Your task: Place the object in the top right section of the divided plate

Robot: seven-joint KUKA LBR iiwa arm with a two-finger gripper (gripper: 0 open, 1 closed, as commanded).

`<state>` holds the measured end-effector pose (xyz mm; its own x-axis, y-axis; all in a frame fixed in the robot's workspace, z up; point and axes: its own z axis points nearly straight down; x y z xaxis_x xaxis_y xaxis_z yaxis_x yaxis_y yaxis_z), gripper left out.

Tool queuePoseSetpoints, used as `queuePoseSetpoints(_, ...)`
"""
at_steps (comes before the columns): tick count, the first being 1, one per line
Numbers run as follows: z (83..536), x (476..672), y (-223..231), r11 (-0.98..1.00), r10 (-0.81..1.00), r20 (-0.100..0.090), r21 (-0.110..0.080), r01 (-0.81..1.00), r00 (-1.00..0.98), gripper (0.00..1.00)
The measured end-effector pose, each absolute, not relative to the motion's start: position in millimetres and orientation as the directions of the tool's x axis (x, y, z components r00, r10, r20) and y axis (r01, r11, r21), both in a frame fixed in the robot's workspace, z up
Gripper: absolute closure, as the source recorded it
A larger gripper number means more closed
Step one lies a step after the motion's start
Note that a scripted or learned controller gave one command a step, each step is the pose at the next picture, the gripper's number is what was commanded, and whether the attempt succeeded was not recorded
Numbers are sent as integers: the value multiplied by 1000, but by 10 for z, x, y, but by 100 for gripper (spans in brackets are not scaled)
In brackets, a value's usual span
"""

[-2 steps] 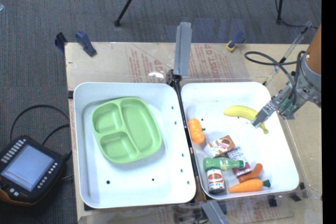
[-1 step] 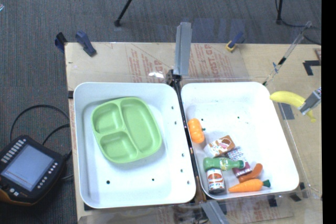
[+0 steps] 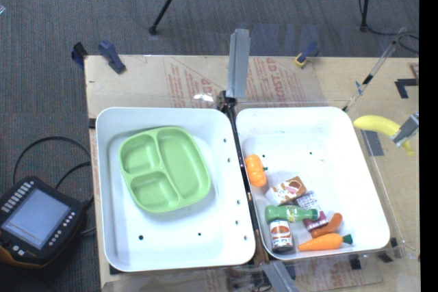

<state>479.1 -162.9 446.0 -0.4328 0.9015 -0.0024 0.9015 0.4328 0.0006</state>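
Yellow toy banana [image 3: 375, 124] far right of the green divided plate [image 3: 179, 164], beyond the right bin's outer rim, seen over bare bench [image 3: 178, 78]. Curved, stem end toward the plate, far end meeting a grey hand [image 3: 408, 128] at the frame's right edge. Touching or merely overlapping there: cannot tell. Open or closed: cannot tell either, with too little of the hand in view.

Plate lying flat in the left bin [image 3: 109, 215], slightly turned, with three sections: one large on its right side, two small on its left. Nothing in any section.

Right of the plate, across the seam between the bins, the right bin [image 3: 308, 133] with a cluster of toy foods in its near half. Closest to the plate, a small orange fruit [image 3: 256, 170] against the dividing wall. Further from the plate, a brown snack box [image 3: 286, 189], a green bottle [image 3: 291, 214] lying on its side, and a red-labelled jar [image 3: 280, 236]. Furthest from the plate, two carrots [image 3: 321, 242], lying close together.

Behind the plate and a little right, a grey upright post [image 3: 238, 72] at the seam. Back left of the plate, a blue clamp [image 3: 111, 57] on the bench edge. Left of the plate, off the bench, a control pendant [image 3: 34, 221] on the carpet.
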Motion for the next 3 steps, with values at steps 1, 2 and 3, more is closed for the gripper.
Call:
queuePoseSetpoints(1, 3476, 4765, -872, 368, 930, 2, -4, 930, -368, 100)
queuePoseSetpoints(2, 4370, 4856, -572, 605, 796, -1, 0, 796, -605, 100)
queuePoseSetpoints(3, 4366, 4966, -1352, 518, 855, 0, 0, 855, -518, 100)
